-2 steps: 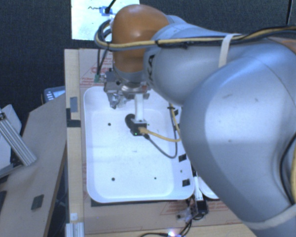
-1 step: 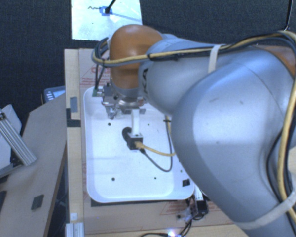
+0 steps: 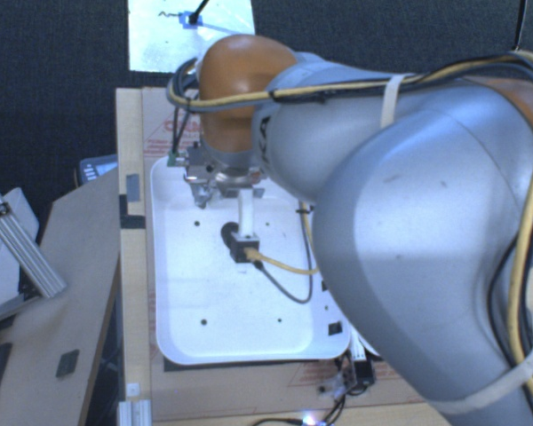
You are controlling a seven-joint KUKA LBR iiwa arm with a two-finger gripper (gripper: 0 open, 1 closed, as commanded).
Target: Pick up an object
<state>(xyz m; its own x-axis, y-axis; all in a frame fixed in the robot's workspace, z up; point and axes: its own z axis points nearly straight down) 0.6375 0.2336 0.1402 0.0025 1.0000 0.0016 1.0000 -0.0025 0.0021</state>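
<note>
Grey arm bent over the white bin, pincer low at its far end.
Nearest, at the lower right of the bin on the bench, a small black piece lies just beside the arm. Farther up the frame, the pincer hangs close over the bin's upper left floor, well apart from that piece; whether it is released or clenched cannot be told.
</note>
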